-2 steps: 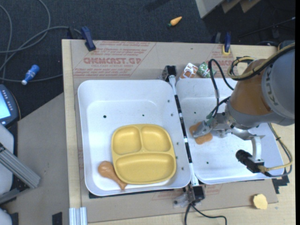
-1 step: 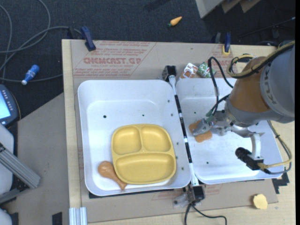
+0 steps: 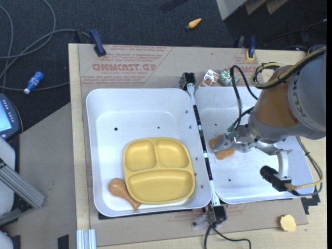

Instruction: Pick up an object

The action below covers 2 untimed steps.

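The gripper (image 3: 222, 143) is seen touching a tan object (image 3: 224, 153) in the right bin (image 3: 244, 191); its opening cannot be told. Dark carpet (image 3: 129, 14) is seen at 12 o'clock beyond the counter (image 3: 129, 66).

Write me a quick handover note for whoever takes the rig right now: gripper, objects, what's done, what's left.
Gripper: low in the right bin, at its left side, by a small orange-brown piece; grasp not confirmed.
Left bin: yellow divided plate, with an orange drumstick-shaped toy at its lower-left edge.
Done: arm at the piece.
Left: secure the grasp, lift, check.
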### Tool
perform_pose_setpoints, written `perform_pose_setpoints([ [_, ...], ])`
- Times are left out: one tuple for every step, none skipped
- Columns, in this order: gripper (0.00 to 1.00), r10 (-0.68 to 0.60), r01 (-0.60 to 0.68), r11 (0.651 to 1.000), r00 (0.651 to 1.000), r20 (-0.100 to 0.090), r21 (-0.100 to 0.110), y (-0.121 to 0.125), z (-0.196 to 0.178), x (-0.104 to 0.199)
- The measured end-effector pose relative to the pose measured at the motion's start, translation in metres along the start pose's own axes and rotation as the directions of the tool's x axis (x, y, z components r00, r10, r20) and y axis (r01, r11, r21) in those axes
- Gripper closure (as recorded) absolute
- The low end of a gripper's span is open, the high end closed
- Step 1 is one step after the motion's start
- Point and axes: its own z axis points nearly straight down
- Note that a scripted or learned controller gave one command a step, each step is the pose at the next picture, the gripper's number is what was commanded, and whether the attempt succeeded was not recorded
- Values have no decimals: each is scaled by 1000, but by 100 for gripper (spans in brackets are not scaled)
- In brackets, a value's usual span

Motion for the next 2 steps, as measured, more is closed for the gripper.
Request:
perform_pose_setpoints([
  [0, -2, 2, 1000, 1000, 1, -2, 21, 0, -4],
  [0, -4, 4, 1000, 1000, 2, -5, 66, 1, -4],
])
